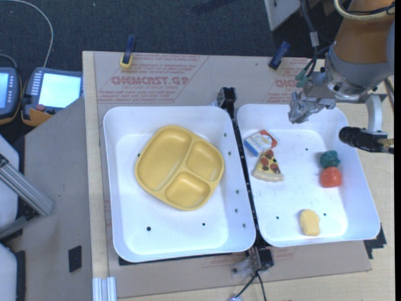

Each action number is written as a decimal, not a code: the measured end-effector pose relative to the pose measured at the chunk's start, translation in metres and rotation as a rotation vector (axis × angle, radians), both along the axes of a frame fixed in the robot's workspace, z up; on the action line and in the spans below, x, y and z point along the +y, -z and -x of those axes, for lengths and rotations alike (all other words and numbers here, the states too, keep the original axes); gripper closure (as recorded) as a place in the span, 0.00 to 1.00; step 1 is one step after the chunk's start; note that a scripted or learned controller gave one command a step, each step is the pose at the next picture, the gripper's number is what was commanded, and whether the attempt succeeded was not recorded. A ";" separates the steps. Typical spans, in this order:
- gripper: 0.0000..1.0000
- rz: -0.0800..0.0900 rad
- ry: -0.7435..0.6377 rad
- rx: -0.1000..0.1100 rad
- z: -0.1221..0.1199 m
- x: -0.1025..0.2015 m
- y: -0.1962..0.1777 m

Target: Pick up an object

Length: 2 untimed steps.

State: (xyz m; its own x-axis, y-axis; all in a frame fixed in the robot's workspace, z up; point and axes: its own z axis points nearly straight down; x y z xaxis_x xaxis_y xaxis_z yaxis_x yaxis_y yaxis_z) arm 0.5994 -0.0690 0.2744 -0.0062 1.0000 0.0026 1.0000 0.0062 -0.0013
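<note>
Left bin (119,168) with yellow tray (180,167), right bin (357,218) 5 items, hand (303,114) state unclear

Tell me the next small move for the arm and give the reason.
Probably move the gripper toward the camera and lower it over the small carton. The gripper hangs above the far rim of the right bin with nothing between its fingers, and the carton, touching the pizza slice toy, looks like the closest thing to it.
</note>
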 end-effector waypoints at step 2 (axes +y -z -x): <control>1.00 0.000 0.000 0.001 0.010 0.106 0.022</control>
